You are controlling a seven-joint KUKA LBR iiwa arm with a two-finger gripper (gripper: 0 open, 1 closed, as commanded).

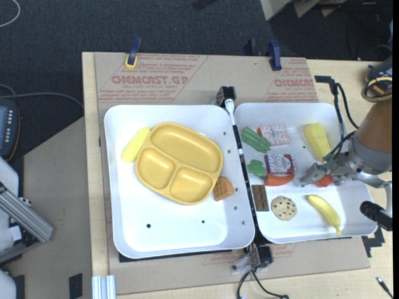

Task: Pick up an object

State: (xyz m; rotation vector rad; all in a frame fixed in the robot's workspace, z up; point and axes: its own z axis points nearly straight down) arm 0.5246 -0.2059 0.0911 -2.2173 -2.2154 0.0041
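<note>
The pincer is hovering low in the right white plastic bin, right over a small red-orange piece, but I can't tell its state, so nothing's looking lifted yet.

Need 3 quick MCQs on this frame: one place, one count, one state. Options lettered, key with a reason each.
1. Where does the yellow divided tray lie?
A. In the left bin
B. In the right bin
C. On the floor

2. How many compartments does the tray have?
A. One
B. Three
C. Five

3. How does the cookie stand to the gripper?
A. Clamped in it
B. Lying in the right bin, apart from it
C. Stacked on the tray

Key:
1 A, the tray rests on the floor of the left bin.
2 B, one long section and two smaller ones show.
3 B, the cookie lies near the bin's front, with bare white floor between it and the gripper.
</note>
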